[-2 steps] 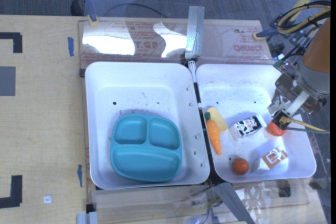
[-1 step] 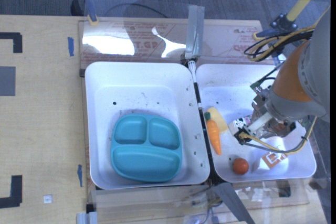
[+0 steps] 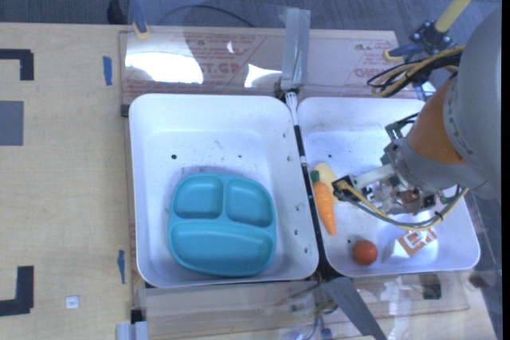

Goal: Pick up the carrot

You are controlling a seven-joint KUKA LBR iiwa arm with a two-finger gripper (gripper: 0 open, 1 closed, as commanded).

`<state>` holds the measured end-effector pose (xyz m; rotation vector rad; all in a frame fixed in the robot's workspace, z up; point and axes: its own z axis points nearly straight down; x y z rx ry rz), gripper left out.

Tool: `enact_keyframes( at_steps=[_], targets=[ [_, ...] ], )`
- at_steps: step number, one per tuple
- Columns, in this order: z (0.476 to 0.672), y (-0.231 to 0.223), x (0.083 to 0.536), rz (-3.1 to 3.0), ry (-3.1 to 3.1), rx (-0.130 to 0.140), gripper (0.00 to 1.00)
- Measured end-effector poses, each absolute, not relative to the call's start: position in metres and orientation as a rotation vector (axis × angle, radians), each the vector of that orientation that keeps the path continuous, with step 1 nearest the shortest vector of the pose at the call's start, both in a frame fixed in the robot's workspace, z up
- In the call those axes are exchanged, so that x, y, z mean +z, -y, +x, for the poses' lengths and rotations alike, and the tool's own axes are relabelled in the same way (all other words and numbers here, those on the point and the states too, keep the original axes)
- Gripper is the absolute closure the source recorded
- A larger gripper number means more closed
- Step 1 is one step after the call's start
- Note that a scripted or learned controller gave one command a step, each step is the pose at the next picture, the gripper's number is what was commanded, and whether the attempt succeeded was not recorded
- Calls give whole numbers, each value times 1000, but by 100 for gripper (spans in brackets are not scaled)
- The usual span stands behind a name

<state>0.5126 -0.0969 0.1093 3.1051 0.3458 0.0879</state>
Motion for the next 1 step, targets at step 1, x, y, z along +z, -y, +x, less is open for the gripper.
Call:
enact_keyframes(
  at_steps=[1],
  targets=[
    [479, 15, 183, 3128, -328, -6, 100]
  ],
)
